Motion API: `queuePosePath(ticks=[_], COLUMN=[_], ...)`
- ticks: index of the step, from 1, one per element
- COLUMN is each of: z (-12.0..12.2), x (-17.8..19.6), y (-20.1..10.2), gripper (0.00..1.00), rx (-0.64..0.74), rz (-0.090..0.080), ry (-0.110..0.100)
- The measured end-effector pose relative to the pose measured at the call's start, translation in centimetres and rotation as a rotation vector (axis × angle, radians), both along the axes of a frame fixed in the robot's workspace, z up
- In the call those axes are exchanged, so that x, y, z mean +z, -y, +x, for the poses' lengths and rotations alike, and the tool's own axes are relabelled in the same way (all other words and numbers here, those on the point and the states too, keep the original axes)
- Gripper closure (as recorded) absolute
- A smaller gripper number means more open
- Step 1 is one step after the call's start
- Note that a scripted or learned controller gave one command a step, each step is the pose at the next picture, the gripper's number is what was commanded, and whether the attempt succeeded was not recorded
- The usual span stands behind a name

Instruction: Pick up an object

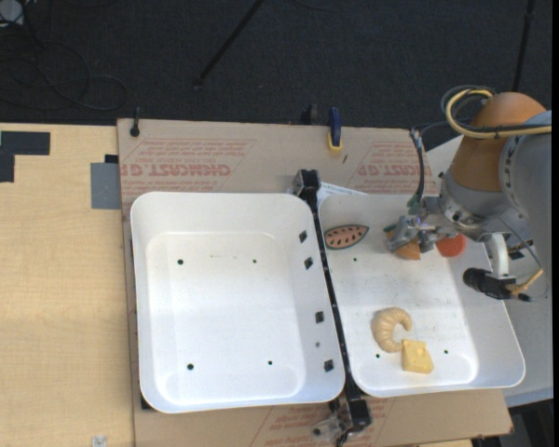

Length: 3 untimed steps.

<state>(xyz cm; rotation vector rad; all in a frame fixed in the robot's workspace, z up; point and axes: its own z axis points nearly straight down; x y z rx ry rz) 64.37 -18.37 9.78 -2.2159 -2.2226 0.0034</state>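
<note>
Claw [415, 236] sits low in the far part of the right bin [489, 361], on top of a small orange piece [408, 250] with a red piece [451, 245] just beside it toward the arm. Whether the claw is open or closed cannot be told from this view; the wrist and cabling crowd it, and nothing is clearly seen between its tips.

Objects in the right bin: a brown, ridged, leaf-shaped piece [346, 237] near the far corner by the divider; a pale croissant [391, 328] in the near half; a yellow wedge like cheese [416, 357] touching or just beside the croissant's near end. Left bin [158, 250] stands beside it on the table [47, 296].

Handling, as a judgement: all look like light toy food, probably hard or foam plastic, not fragile. Smooth rounded surfaces may slip out of a two-finger pinch. The orange piece is small and partly hidden, so its shape and axis cannot be read.

Orientation: the leaf-shaped piece lies flat, long axis running left to right, one tip toward the divider. Best pinched across its narrow width. The croissant curls, open side facing right and down; its thick middle is the sensible hold. The wedge is compact, with flat faces that should grip well.
</note>
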Motion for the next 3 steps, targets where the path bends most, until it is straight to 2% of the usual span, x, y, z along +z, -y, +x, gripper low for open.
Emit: queuePosePath(ticks=[1, 2, 3], z=[0.0, 0.2, 0.1], x=[-1.0, 9.7, 0.2], y=[-7.5, -13.9, -10.2], gripper=[1.00, 1.00, 1.00], rx=[0.002, 0.003, -0.003], rz=[0.000, 0.001, -0.001], ry=[0.000, 0.010, 0.005])
